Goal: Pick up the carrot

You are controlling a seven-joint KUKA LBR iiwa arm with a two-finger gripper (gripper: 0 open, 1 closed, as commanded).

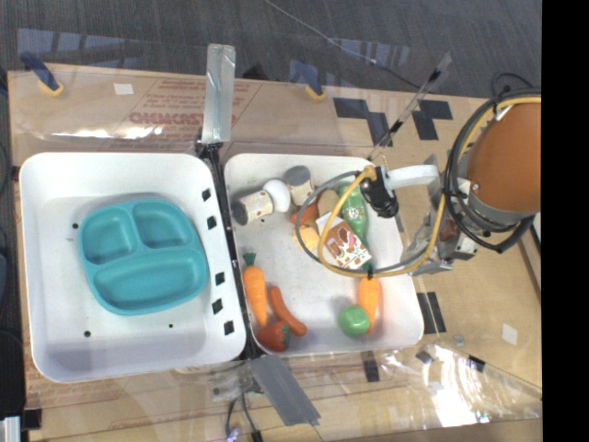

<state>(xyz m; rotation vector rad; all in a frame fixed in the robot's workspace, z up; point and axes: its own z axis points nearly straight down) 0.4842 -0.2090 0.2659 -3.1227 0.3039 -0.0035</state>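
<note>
Two carrots lie in the right bin [405, 313]. One carrot [255, 295], with a green top, lies along the bin's left wall. A shorter carrot [369, 295] lies near the front right corner, touching a green round fruit [354, 320]. My gripper [439, 245] hangs at the bin's right rim, to the right of and slightly behind the shorter carrot, with nothing seen in it. A loop of yellow cable sweeps over the middle of the bin.
A teal divided plate [143, 256] lies in the left bin [46, 339]. The right bin also holds a printed snack packet [342, 243], a green bottle [355, 212], small cups and a white ball [274, 191] at the back, and a red sausage [287, 316] beside the left carrot.
</note>
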